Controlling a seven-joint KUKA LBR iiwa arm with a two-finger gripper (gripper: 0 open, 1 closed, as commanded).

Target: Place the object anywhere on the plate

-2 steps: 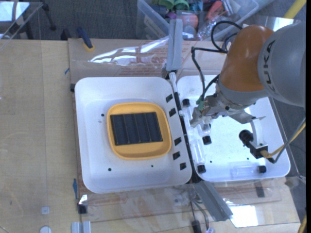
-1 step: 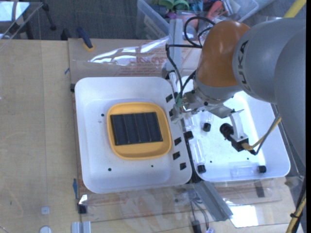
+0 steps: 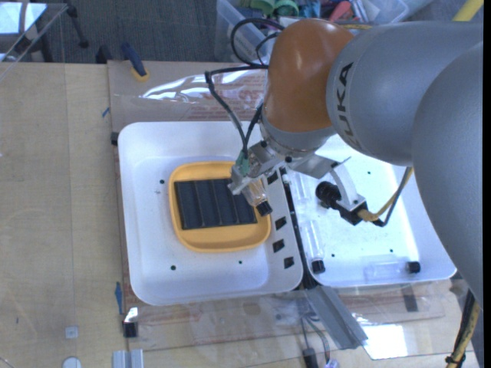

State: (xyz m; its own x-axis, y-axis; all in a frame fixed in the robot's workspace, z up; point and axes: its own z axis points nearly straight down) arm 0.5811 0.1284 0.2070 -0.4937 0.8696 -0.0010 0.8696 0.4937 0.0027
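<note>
1. The pale wooden surface (image 3: 54, 205) carries two shallow white bins side by side.
2. The grey arm (image 3: 414, 75) reaches in from the right. Its orange band (image 3: 303, 67) sits over the seam between the bins, with black cables looping around it.
3. The left bin (image 3: 146, 228) holds the plate. The right bin (image 3: 399, 236) lies mostly under the arm, with small black specks on its bare floor.
4. A clear tub (image 3: 230, 6) of mixed coloured items stands beyond the bins, at the top of the view.
5. The yellow plate (image 3: 219, 240) lies flat near the middle of the left bin. Its floor is dark and ribbed, and its rim is rounded.
6. The jaws hang low over the plate's right rim, pointing down and to the left. They are too small and too masked by the wrist to tell whether they are wide, narrow or holding anything.
7. Three small black squares (image 3: 278, 244) sit in a row along the left bin's right wall.
8. The object (image 3: 261, 203), a small dark and orange piece, shows just under the jaws at the plate's right rim. It cannot be told whether it rests on the plate or hangs above it.
</note>
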